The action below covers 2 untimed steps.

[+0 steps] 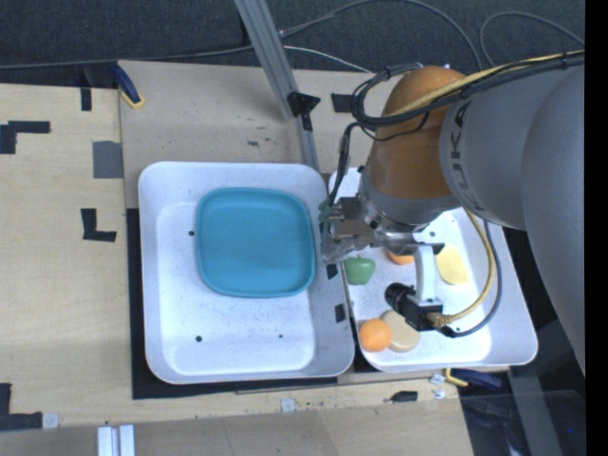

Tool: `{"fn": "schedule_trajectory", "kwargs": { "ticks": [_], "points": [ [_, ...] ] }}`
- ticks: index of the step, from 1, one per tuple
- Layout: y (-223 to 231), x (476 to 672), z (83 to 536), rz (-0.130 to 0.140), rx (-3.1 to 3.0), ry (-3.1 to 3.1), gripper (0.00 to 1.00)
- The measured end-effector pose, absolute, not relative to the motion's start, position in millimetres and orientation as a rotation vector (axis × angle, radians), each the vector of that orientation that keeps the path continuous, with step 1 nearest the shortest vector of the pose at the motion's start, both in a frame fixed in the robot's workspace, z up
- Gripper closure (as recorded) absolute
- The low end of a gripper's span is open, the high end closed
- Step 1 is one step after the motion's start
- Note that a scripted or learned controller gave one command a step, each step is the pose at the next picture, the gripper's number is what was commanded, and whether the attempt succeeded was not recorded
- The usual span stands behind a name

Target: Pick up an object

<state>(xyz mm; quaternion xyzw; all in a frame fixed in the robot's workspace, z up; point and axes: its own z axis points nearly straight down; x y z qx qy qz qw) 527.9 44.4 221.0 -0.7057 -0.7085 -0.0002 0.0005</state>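
Bench (57, 283) carries 2 white bins side by side. The left bin (171, 350) holds 1 blue plate (255, 241), lying flat toward the bin's upper right part.

The right bin (503, 335) holds several small items. A green object (360, 272) sits near the bin's left wall. An orange ball (374, 334) lies at the lower left, touching a pale tan piece (403, 340) just beside it. A yellow object (453, 266) lies further right, and a small orange piece (400, 257) shows partly under the arm's wrist.

The grey arm (513, 122) with its orange band (413, 131) reaches over the right bin. The gripper (344, 242) sits low at the divide between the 2 bins, just above the green object. Whether it is open, closed or gripping cannot be told; the wrist hides it.
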Motion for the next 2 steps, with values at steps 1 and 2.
{"fn": "schedule_trajectory", "kwargs": {
  "ticks": [1,2],
  "points": [
    [95.9,511.5,214.4,0.001,-2.215,-2.226,1.00],
    [93.4,512.0,214.6,0.001,-2.220,-2.222,0.00]
  ]
}}
